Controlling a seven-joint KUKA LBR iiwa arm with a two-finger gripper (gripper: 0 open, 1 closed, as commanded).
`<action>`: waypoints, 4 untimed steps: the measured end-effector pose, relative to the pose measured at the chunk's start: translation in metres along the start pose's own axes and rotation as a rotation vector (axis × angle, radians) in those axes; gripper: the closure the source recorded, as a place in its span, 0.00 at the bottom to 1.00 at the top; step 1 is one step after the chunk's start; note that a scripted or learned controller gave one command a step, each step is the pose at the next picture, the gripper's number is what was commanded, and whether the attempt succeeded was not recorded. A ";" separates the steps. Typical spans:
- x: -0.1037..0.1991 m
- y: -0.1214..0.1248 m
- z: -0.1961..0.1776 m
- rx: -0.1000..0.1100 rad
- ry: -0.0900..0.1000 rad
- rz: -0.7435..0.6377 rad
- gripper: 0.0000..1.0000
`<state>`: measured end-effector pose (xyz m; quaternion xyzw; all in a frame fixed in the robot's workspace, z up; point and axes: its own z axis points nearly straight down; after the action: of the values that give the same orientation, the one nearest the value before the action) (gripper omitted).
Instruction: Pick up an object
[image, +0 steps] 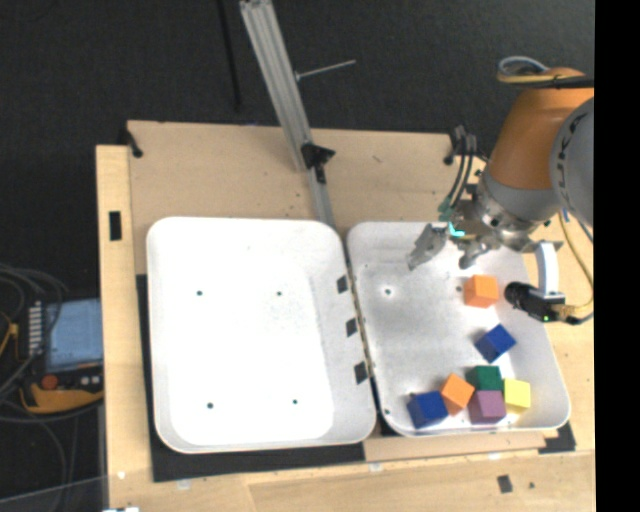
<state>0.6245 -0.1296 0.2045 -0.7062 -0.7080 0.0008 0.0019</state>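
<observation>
- I see the gripper over the upper part of the right bin, above bare floor. Its two fingers are spread apart, nothing between them.
- Nearest target: orange cube, alone, just below and to the right of the fingertips in the view, toward the arm's side. It looks roughly square to the bin edges, so I see no long axis to align to.
- Blue cube lies farther down, tilted diamond-wise, apart from the rest.
- Cluster at the bin's lower edge: second blue cube, second orange cube, green cube, purple cube, yellow cube. These touch or nearly touch; I judge them poor for a clean grasp.
- Left bin holds no cubes.
- My judgement: the move turns on a short shift right and down, then descent. Risk: a finger landing on the cube's top.
</observation>
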 end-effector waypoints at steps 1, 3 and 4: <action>0.000 0.001 -0.003 -0.005 -0.001 -0.001 0.00; 0.004 0.000 0.109 -0.004 -0.005 0.003 0.00; 0.003 0.002 0.095 -0.009 -0.002 0.007 1.00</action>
<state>0.6260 -0.1262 0.1090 -0.7089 -0.7053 -0.0016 -0.0023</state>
